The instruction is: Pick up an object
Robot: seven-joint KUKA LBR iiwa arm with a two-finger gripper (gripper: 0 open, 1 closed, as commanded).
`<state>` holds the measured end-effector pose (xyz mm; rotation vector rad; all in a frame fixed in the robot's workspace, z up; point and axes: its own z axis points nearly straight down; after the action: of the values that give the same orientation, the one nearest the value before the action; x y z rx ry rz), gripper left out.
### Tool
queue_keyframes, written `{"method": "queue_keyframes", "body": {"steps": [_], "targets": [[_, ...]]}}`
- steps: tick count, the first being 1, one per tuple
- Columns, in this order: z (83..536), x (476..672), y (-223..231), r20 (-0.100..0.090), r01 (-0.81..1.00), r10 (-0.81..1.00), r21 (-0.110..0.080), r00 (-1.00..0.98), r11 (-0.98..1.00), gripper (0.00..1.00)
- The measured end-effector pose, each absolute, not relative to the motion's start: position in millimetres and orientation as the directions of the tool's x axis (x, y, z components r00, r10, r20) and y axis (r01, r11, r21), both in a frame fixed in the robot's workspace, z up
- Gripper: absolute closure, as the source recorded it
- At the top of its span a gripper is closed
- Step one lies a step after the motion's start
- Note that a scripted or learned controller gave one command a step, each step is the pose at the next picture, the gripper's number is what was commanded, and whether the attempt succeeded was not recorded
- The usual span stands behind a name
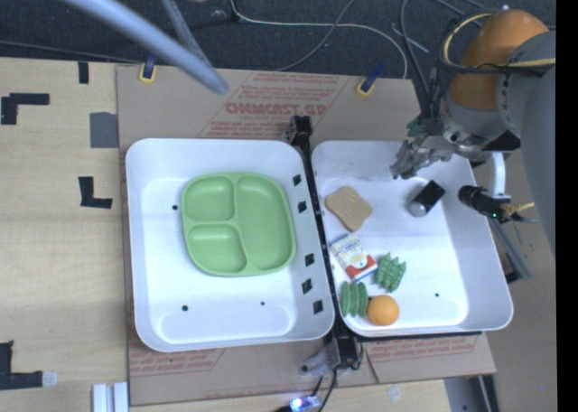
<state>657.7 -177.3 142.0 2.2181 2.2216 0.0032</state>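
Gripper (408, 163): hovering over right white bin (470, 302), near its far edge; grip state impossible to tell.
Objects: tan bread slice (349, 208), small red-and-white carton (354, 257), green toys (390, 270), orange ball (384, 310) clustering along left and near edges.
Open room: lying along right edge.
Writing: unreadable.

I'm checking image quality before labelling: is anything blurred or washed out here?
Camera view: a soft, out-of-focus grey bar crosses the top left; the gripper looks smeared; white bins are bright but keep detail; the green tray and orange are sharp.
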Motion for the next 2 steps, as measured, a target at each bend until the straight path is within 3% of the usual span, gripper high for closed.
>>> {"method": "queue_keyframes", "body": {"steps": [2], "targets": [[224.6,659.8,-176.7,0.000,1.000,1.000,0.002,-0.002,0.002,1.00]]}}
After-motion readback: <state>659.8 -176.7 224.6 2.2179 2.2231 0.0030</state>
